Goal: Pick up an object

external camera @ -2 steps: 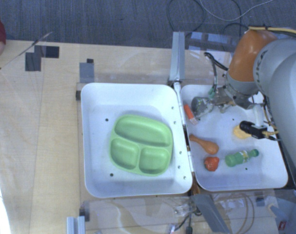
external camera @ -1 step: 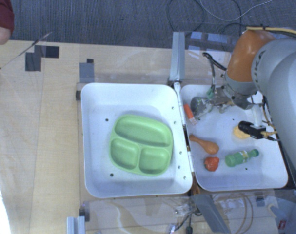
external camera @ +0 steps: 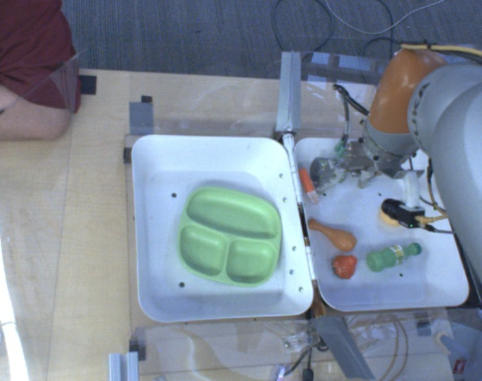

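Camera view, right bin (external camera: 451, 292): small green plastic bottle (external camera: 393, 255) with a yellow label, writing unreadable, at lower right; red tomato-like piece (external camera: 345, 267) just left. Jaws (external camera: 324, 173) at upper left of that bin, state impossible to tell. Green three-compartment tray (external camera: 229, 235) in left bin (external camera: 157, 292).

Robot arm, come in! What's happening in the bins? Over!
Gripper low in right bin, near orange stick. Nothing seen held. Green bottle, tomato waiting.
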`<state>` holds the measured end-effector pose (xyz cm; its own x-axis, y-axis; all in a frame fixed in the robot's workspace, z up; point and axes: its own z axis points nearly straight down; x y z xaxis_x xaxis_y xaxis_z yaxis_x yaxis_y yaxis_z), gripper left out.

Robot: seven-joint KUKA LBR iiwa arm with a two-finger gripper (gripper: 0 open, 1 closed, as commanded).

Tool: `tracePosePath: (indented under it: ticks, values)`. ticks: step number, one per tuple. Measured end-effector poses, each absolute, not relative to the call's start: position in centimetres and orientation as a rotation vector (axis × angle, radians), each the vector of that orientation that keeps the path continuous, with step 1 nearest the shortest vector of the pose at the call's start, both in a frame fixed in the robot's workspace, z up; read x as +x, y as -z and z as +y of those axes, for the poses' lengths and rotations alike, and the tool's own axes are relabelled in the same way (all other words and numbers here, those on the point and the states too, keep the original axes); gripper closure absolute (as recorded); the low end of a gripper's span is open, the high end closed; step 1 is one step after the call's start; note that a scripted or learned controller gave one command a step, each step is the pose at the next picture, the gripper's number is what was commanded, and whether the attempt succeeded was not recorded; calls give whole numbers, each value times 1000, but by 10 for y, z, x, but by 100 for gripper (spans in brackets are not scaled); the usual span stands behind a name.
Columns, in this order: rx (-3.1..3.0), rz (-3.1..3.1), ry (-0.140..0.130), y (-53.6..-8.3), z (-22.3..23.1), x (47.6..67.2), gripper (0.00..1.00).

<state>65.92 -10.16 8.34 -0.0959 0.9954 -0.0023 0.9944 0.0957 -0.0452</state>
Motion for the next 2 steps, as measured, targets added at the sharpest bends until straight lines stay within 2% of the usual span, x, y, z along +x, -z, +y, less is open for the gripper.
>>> tracePosePath:
  ticks: [2]
  values:
    - [-2006, -2386, -48, -84, -101, 660, 0]
